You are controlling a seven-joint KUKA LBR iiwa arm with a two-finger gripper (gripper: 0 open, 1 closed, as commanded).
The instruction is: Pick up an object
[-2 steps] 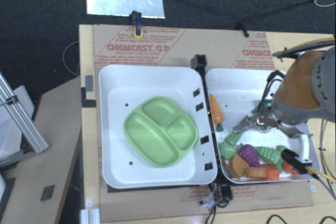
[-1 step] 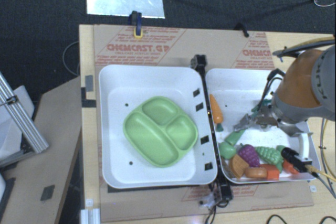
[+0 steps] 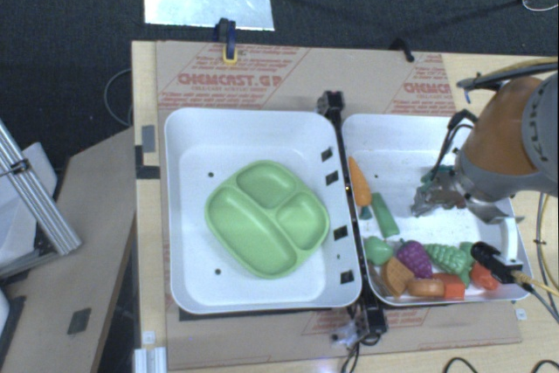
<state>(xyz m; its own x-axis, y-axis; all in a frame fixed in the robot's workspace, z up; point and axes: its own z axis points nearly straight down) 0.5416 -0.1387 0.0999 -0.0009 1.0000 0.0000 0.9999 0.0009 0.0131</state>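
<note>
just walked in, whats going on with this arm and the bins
A grey and orange robot arm reaches in from the right over the right bin, its gripper low above the bin floor. Toy food lies along that bin's near and left sides, including a carrot and purple grapes. The left bin holds a green divided plate.

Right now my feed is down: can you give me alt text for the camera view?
The grey arm's gripper hangs over the right bin, above bare floor, with toy food piled along the near edge: an orange carrot, purple grapes and other pieces. The left bin holds a green divided plate.
</note>
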